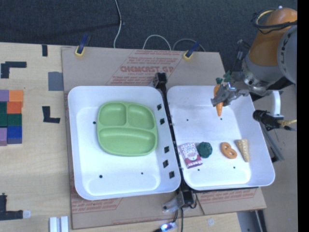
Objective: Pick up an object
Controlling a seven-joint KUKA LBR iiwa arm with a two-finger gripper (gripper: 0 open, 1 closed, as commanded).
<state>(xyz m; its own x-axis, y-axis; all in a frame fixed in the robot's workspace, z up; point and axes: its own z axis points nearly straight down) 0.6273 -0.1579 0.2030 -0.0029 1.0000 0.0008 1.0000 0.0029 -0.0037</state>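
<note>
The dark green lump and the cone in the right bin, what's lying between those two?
In the camera view, an orange pretzel-shaped piece lies between the dark green lump and the cone, closer to the cone and touching neither.

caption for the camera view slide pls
Gripper lifts an orange carrot over the right bin; green tray in the left.

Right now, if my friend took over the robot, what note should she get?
End effector: over the right bin, shut on a carrot that hangs between its fingers.
Left bin: green tray.
Right bin, front part: small packet, dark green ball, orange pretzel, cone.
Done: carrot gripped, and it looks lifted.
Left: raise it clear and check that the grip holds.
</note>
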